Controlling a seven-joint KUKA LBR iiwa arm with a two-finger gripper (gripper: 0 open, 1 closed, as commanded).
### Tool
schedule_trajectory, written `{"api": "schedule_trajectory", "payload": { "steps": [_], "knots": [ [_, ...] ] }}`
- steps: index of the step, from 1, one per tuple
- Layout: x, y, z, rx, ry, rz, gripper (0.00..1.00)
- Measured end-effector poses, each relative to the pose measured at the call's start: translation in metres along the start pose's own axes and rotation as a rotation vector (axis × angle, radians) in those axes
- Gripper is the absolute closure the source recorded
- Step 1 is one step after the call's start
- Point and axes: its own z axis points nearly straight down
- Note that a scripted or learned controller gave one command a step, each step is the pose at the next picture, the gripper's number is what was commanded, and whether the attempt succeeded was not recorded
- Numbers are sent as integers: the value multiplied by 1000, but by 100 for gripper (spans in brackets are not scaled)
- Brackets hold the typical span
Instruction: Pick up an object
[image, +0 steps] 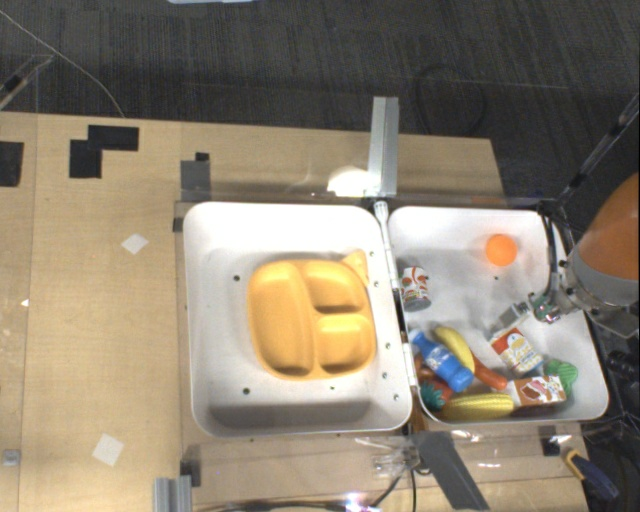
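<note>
Camera view: two white bins side by side. Left bin (210, 300) holds one yellow divided tray (305, 318). Right bin (455, 225) holds one orange ball (501, 250), one small can (414, 287), two bananas (456, 347), one blue bottle (441, 362), two red-and-white packets (516, 351), one green item (563, 374). Gripper (537, 309) low at right bin's right side, just above a packet; jaw state cannot be told.

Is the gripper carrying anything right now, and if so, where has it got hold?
Cannot be told. The gripper sits low in the right bin, just above a small carton, with nothing visibly gripped.
</note>
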Motion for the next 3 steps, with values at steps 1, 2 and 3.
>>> {"api": "schedule_trajectory", "payload": {
  "steps": [1,2,3],
  "knots": [
    [-17,51,16,14,12,610,0],
    [39,48,15,14,6,904,0],
    [38,49,2,9,2,894,100]
  ]
}}
